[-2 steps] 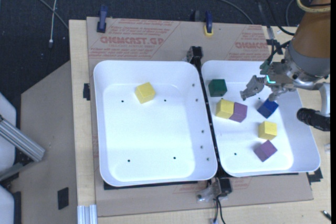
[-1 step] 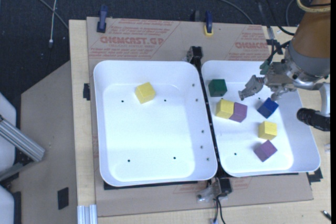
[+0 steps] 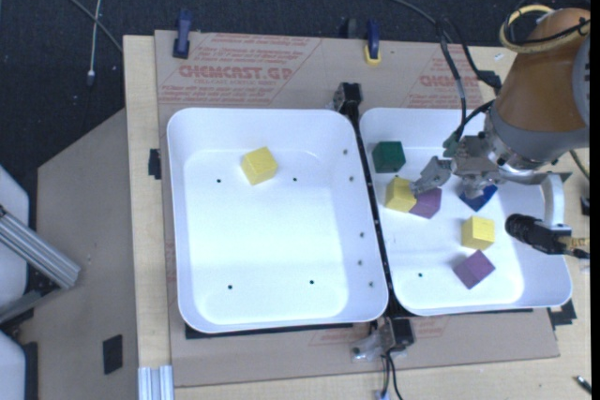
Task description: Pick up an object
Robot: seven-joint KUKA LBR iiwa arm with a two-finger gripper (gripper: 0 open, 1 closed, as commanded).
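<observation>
Overhead slanted view of a wooden bench carrying two shallow white plastic bins side by side. The left bin holds a single yellow foam cube, lying tilted near its far wall and well apart from everything else. The right bin holds the cluster of candidate objects: a dark green cube near the far left corner, a yellow block touching a small purple block just beside it, a blue block partly hidden beneath the wrist, a second small yellow cube, and a larger purple cube toward the near wall.

The grey arm with an orange band reaches in from the right and is poised low over the right bin, which suggests that the pick is aimed at the crowded middle of that bin rather than at the lone cube on the left. The gripper hangs between the purple block and the blue block; whether it is spread or closed cannot be told from this angle, and no object is seen between its tips. The grasp is judged not yet made. Because the yellow and purple blocks touch, a descent here could push one aside instead of capturing it.
</observation>
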